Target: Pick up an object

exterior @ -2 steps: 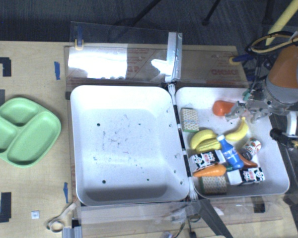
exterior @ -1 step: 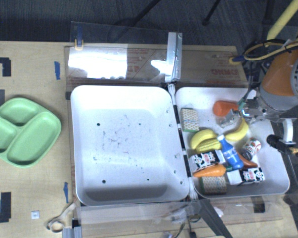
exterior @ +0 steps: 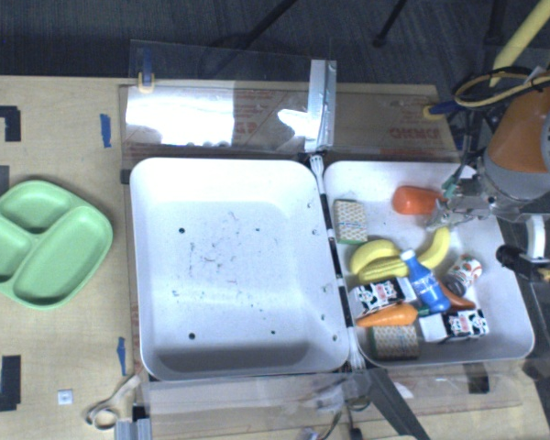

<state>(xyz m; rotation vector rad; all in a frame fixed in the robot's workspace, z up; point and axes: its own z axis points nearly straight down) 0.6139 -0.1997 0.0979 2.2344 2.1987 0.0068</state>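
Bench (exterior: 55, 108): two white bins. Nearest in right bin (exterior: 518, 324): carrot (exterior: 388, 316), cartons, bananas (exterior: 378, 258); farther, orange piece (exterior: 412, 200). Gripper (exterior: 454, 204) hovers beside it; we cannot tell its opening or any hold. We judge approach underway; next comes a centred descent.

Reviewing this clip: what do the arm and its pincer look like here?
The arm is a rounded grey body with a broad orange band above the wrist. A yellow cable and a dark one loop near its top. The pincer is a small metallic assembly at the arm's end, too blurred to make out finger detail.
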